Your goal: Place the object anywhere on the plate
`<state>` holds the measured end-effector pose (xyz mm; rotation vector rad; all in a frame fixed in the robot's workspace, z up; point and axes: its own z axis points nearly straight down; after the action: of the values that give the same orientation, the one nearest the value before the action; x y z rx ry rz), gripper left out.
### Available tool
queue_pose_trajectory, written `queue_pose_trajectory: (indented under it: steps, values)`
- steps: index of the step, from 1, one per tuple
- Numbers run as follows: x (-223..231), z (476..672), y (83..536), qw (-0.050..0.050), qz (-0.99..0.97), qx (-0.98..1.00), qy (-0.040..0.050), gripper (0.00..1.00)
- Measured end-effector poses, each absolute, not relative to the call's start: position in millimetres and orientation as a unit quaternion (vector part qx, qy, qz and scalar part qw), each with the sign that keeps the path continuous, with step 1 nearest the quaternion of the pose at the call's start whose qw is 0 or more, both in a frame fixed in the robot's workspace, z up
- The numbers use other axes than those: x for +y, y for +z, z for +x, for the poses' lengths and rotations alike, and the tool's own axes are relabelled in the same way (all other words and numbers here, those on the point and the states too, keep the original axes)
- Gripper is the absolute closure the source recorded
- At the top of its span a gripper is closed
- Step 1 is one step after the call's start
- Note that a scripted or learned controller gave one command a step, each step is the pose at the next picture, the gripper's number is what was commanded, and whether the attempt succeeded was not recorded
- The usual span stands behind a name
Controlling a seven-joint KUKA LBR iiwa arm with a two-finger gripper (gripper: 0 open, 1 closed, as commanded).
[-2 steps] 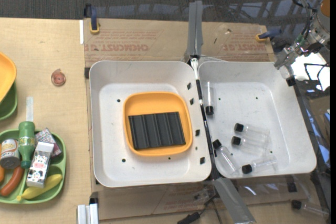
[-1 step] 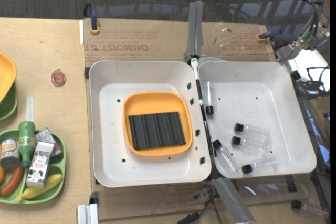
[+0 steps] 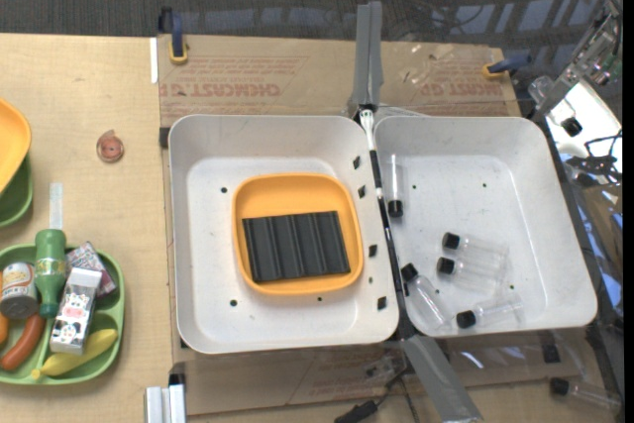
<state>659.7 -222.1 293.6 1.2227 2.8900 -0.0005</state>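
An orange square plate (image 3: 295, 190) rests in the middle of the left white bin (image 3: 198, 213). A dark grey ribbed slab (image 3: 297, 247) lies flat on the plate and covers most of its floor. In the right white bin (image 3: 535, 213) lie several clear vials with black caps. One vial (image 3: 392, 185) is by the bin's left wall. Two more vials (image 3: 474, 256) lie side by side near the middle. Another vial (image 3: 487, 314) is near the front wall.
On the wooden bench at the left stands a green tray (image 3: 111, 337) of toy food and bottles. An orange bowl (image 3: 10, 149) is behind it and a small pink disc (image 3: 110, 147) lies nearby. Cables and white hardware (image 3: 584, 109) crowd the right edge.
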Motion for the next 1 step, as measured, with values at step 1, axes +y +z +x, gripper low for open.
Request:
queue_pose_trajectory:
  steps: [1]
  values:
    - [-222.2, 655.2, 318.8, 0.003, 0.282, 0.959, 0.0, 1.0]
